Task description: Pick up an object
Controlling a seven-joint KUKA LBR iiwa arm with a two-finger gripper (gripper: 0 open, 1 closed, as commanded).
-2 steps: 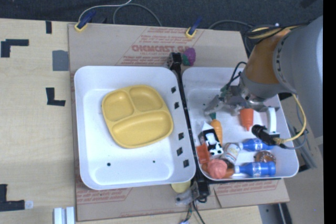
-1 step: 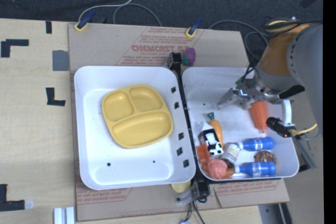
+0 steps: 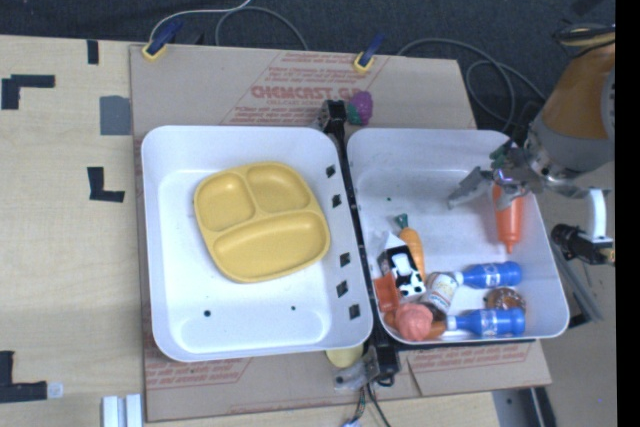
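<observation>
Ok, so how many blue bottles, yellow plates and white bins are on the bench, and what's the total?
Blue bottles: 2
Yellow divided plate: 1
White bins: 2
Total: 5

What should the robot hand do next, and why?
Probably lift straight up a little. The gripper sits over the right bin, and an orange carrot-shaped toy hangs just below it, apparently between its fingers. A small lift would show whether the toy really comes along, well away from the bottles heaped at the bin's near end.
</observation>
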